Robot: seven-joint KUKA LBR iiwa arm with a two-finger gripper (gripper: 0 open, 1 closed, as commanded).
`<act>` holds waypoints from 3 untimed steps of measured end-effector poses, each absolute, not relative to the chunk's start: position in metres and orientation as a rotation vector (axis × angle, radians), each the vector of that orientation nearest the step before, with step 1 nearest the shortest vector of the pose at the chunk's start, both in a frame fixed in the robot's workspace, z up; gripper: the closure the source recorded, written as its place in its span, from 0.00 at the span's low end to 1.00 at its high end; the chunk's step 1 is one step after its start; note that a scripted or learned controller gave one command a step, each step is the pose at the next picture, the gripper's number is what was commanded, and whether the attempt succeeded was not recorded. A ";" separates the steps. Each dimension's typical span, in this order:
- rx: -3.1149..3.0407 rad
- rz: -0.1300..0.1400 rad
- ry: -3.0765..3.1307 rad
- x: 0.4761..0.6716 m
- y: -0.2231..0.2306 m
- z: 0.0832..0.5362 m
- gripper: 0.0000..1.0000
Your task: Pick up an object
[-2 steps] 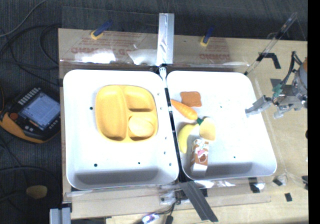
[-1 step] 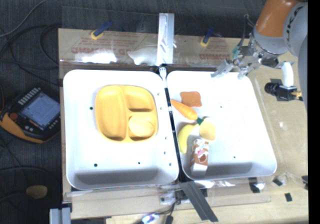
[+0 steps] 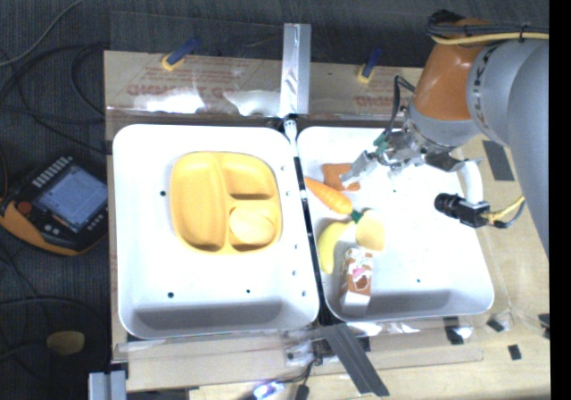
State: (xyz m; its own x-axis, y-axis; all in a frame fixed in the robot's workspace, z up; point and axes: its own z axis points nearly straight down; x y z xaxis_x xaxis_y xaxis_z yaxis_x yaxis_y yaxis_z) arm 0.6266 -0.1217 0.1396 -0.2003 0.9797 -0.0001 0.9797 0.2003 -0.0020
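Where the wooden bench [image 3: 120,86] meets the dark grey carpeted floor [image 3: 53,50], a black handheld pendant with an orange rim [image 3: 55,206] lies on the carpet off the bench's left edge, with black cables running around it. The bench carries two shallow white plastic bins side by side. A vertical metal bracket [image 3: 295,68] stands at the far edge of the bench, above the seam between the bins, and two small blue-and-yellow clamps [image 3: 181,53] sit along that far edge.

The left bin [image 3: 143,291] holds a yellow compartmented plastic tray [image 3: 225,200] near its centre.

The right bin [image 3: 446,273] holds the loose objects, all grouped along its left wall. An orange toy carrot with a green tip [image 3: 329,196] lies diagonally near the far-left corner. A flat orange-brown piece [image 3: 339,173] lies just beyond it. A pale yellow rounded toy [image 3: 331,243] and a yellow pear-shaped toy [image 3: 370,230] sit touching near the middle of the left wall. A small white carton with red print [image 3: 358,275] stands near the bin's near-left corner.

The grey arm with its orange band enters from the right. The two-finger gripper [image 3: 366,166] hangs over the far-left part of the right bin, at the flat orange-brown piece. Whether the gripper is released or clenched cannot be told.
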 end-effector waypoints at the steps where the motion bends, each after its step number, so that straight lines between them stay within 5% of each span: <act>1: -1.996 -0.002 -2.438 0.638 -0.108 0.089 0.00; 2: -2.191 -0.004 -2.260 0.671 -0.118 0.088 0.00; 3: -2.076 0.002 -2.358 0.612 -0.126 0.101 0.00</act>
